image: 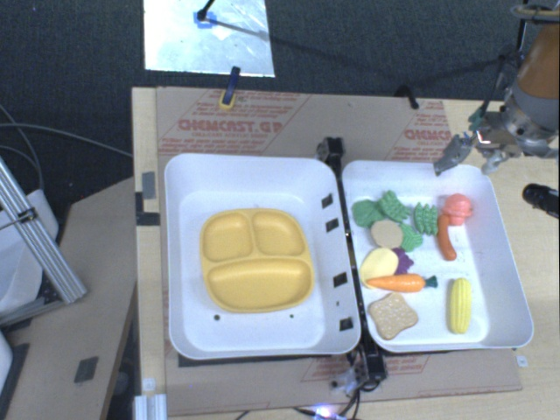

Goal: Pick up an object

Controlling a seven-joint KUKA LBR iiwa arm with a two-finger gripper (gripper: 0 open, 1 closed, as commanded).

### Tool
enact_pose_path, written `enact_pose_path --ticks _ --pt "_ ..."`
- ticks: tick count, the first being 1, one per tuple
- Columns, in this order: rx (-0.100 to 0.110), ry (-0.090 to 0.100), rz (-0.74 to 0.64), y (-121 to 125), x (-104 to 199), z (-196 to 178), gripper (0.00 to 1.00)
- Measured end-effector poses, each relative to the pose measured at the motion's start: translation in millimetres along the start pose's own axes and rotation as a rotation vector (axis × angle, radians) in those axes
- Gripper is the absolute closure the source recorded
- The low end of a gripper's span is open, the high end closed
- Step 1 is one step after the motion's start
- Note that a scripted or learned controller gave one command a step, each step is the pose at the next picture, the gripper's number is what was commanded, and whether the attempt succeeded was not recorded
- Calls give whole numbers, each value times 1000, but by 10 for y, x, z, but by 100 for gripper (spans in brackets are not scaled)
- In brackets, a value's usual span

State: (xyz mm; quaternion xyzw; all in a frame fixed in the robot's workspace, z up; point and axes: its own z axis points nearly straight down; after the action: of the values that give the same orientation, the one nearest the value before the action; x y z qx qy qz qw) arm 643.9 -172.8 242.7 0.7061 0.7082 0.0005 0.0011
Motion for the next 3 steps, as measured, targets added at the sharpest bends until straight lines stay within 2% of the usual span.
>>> enact_pose_path --ticks 1,2,3 --pt "20 5 9 -1100 -248 1360 0" --pt "6 4 3 -1602 192 1594 0" --pt "-8 -13 1 -1245 829 1542 0"
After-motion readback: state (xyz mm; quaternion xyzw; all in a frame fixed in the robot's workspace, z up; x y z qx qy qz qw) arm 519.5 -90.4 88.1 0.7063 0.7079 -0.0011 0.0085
